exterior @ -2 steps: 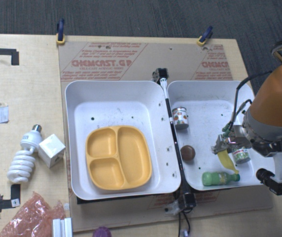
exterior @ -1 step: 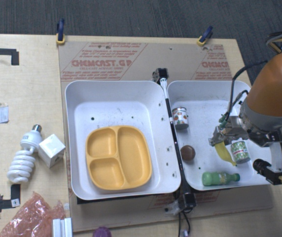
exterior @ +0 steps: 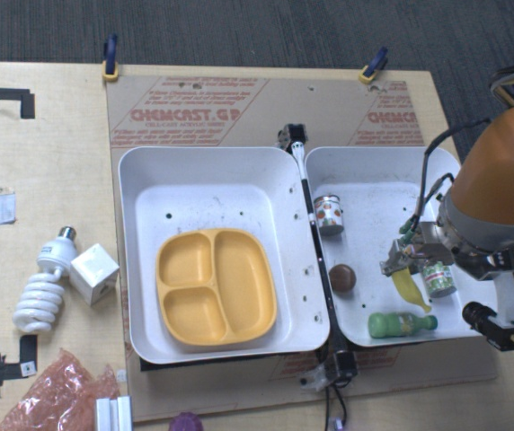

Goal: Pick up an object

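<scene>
Nearest, along the table's point(exterior: 50, 151) front edge, lies a red mesh bag point(exterior: 55, 389) near the left corner, with a spiral light bulb point(exterior: 41, 285) and a small white cube point(exterior: 93, 272) just behind it. The left bin point(exterior: 140, 196) holds a yellow divided plate point(exterior: 214, 287) toward its front. In the right bin point(exterior: 365, 173), a green bottle point(exterior: 401, 323) lies along the front wall. Behind it a yellow banana point(exterior: 408, 287) rests near the right side, with a small jar point(exterior: 438, 279) just beside it. A brown ball point(exterior: 341, 278) sits near the left wall, and farther back a small can point(exterior: 328, 214) stands upright. The gripper point(exterior: 410, 257) hangs low over the banana's upper end; whether its jaws are apart or together cannot be told.
</scene>
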`<state>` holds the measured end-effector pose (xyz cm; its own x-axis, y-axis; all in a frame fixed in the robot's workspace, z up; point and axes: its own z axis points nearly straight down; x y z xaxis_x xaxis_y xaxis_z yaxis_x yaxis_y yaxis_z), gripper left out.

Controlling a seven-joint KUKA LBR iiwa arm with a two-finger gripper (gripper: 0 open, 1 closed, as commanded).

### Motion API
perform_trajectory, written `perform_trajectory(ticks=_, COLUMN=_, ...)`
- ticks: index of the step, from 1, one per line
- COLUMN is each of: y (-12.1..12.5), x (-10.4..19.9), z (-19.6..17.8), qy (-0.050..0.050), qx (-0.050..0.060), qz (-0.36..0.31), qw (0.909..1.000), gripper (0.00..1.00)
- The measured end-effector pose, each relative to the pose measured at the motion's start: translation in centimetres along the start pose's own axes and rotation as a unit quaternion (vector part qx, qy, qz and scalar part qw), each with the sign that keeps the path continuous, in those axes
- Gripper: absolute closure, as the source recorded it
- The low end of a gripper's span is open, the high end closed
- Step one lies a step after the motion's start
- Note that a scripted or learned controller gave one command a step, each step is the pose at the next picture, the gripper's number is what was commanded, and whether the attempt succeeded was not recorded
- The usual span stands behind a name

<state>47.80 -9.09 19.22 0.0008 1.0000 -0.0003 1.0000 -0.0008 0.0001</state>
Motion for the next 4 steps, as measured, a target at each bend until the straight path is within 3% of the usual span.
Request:
perform_trajectory(ticks=2, y=-0.1, x=-0.9, z=1.7, qy=0.0, qx=0.001, qz=0.0, qw=1.0, gripper=1.0)
perform_trajectory(ticks=4, y=0.1, x=-0.3, z=0.8, qy=0.0, qx=-0.001, qz=-0.001, qw=1.0, gripper=1.0)
